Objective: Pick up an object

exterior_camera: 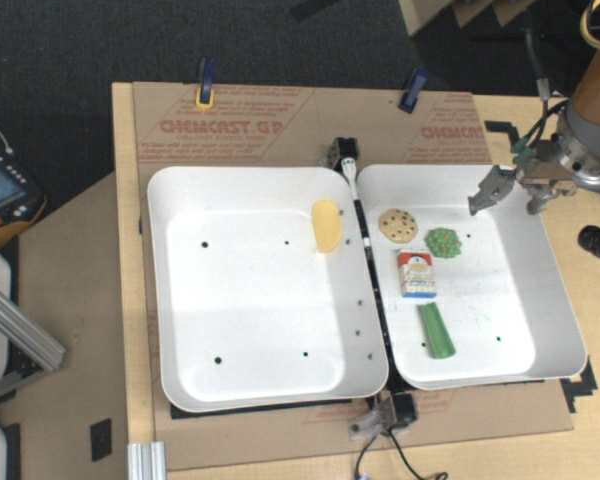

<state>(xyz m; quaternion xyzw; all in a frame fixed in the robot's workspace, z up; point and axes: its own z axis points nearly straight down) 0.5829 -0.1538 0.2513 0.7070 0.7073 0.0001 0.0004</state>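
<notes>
Broccoli (443, 242) was the thing we picked as our marker, a small green bumpy piece lying in the right bin (540, 268). Our gripper (508, 190) hung up and to the right of the broccoli, near the far right part of that bin, and it was well above the floor of the bin as far as we could judge. We could not tell how the gripper was set, because the end of it looked small and blurry from up there. We saw nothing held in it. The broccoli was the closest toy to the gripper, so we thought it was the easiest one to go for. To reach it, the gripper would have to slide down and to the left, and then drop. Just left of the broccoli lay a round cookie (398, 226) with dark chips. Below the broccoli and a little to the left sat a small box (417, 274) with a red top. Farther below the broccoli lay a long green stick (437, 330), and its long side ran away from us and toward us, leaning just a bit. Far to the left of the broccoli, over the wall between the bins, a yellow piece (326, 226) rested in the left bin (180, 268). We thought the stick might be harder, since it lay farthest from the gripper.
</notes>
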